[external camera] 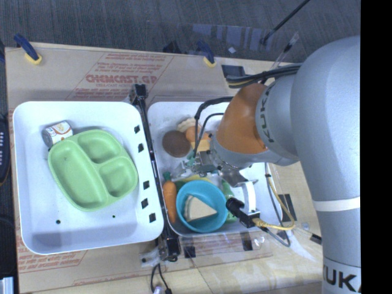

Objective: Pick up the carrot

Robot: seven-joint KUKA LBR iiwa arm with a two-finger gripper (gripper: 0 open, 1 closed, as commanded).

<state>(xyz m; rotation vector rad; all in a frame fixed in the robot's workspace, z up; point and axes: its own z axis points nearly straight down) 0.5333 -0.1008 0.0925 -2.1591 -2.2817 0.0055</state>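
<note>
Hanging low over the right bin (160, 116), the hand (205, 159) was mostly hidden beneath the arm's (318, 121) grey bulk and the orange band (240, 127) above the wrist, so I cannot tell whether it was open or closed, or whether anything sat in it. Only dark hardware and a few cables showed at its lower end, just above the rim of a blue bowl (201, 206).

Down and to the left of the hand, the carrot (169, 201) lay against the right bin's left wall, lengthwise along that wall, touching or just beside the blue bowl's left edge. It was apart from the hand, with the bowl's rim between them. Inside the bowl rested a pale, wedge-shaped piece (201, 210).

Just left of the hand and a little above it sat a round brown object (176, 143), and directly above the hand a pale rounded item (187, 125) with something orange (192, 134) next to it, partly covered by the wrist.

Well to the left of the hand, the left bin (37, 225) held a green divided tray (92, 167), and a small carton (57, 131) lay touching that tray's upper left edge. Both bins stood on the tabletop (116, 72), whose brown sheet bore red printed lettering.
</note>
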